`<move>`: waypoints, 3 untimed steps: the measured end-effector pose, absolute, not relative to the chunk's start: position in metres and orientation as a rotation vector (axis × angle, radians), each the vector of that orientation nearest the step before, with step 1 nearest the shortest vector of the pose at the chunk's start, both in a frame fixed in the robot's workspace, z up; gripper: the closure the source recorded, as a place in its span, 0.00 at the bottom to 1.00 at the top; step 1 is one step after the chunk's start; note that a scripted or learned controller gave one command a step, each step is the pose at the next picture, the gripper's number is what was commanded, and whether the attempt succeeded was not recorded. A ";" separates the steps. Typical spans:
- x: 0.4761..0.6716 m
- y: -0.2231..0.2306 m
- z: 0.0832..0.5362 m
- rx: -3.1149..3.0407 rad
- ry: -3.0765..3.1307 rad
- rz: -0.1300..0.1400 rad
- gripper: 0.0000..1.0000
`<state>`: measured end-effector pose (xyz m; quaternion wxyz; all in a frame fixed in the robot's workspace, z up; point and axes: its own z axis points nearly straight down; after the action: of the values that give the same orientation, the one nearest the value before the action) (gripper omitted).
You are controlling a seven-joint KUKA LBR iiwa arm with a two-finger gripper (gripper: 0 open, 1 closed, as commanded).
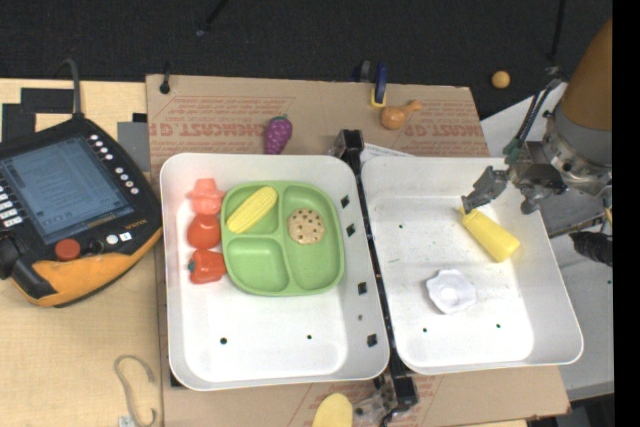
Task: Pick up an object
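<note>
My gripper [499,202] hangs over the upper right part of the right bin [560,340], with its two fingers spread open. A yellow block [491,235] lies tilted on the bin floor just below and between them; its upper left end sits by the left fingertip [472,204]. Nothing is lifted. A small white crumpled object [450,291] rests nearer the front of the same bin.
The left bin [260,360] holds a green divided plate [268,268] with a corn cob [250,208] and a cookie [306,226], beside several red and pink toy foods [204,232]. Purple grapes [278,133] and an orange toy [397,114] lie behind the bins. A teach pendant [70,205] sits at the left.
</note>
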<state>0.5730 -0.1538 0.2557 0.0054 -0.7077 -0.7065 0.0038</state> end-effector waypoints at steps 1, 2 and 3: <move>0.575 -0.154 0.262 -2.220 -2.220 0.002 0.00; 0.573 -0.153 0.219 -2.216 -2.219 0.006 0.00; 0.571 -0.148 0.175 -2.215 -2.219 0.005 0.00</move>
<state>0.5710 -0.1480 0.1746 0.0032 -0.7064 -0.7078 0.0017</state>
